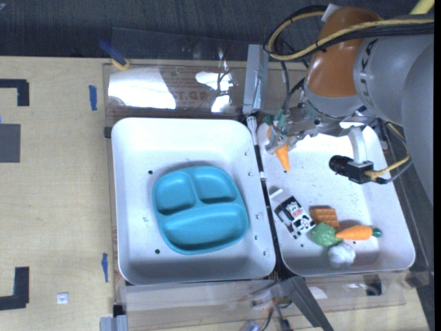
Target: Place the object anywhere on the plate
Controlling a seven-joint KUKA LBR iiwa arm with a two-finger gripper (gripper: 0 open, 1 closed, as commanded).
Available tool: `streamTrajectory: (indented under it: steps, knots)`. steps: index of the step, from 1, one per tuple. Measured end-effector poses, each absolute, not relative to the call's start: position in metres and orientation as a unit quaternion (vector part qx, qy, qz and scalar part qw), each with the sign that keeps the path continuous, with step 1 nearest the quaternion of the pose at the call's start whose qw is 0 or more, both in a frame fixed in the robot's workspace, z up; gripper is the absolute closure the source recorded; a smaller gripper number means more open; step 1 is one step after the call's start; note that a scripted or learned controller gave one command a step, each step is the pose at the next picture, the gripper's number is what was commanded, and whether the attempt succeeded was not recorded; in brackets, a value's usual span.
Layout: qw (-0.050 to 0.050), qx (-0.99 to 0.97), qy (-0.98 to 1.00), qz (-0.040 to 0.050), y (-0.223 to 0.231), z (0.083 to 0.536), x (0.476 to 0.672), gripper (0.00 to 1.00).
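The blue divided plate lies in the middle of the left bin. My gripper hangs over the upper left corner of the right bin, close to the wall between the bins. A small orange cone-shaped piece sticks out from between the fingers, pointing down, and the gripper is shut on it. The piece is to the right of the plate and above it in the view, still on the right bin's side.
At the right bin's near end lie a black-and-white block, a brown waffle-like piece, a green item, a toy carrot and a white lump. The arm's black fitting and cables hang over that bin.
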State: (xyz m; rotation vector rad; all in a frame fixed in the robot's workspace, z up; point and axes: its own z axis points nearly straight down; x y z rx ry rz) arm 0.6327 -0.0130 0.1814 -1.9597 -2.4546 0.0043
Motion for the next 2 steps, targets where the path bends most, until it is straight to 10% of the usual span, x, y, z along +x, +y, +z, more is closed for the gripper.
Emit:
streamTrajectory:
  steps: [1,2]
  knots:
    - [0.002,-0.608,-0.794,0.001,0.0637,0.1979,0.5534,1.0]
    - [0.002,-0.61,-0.793,0.0021,0.0608,0.1973,0.5534,0.0]
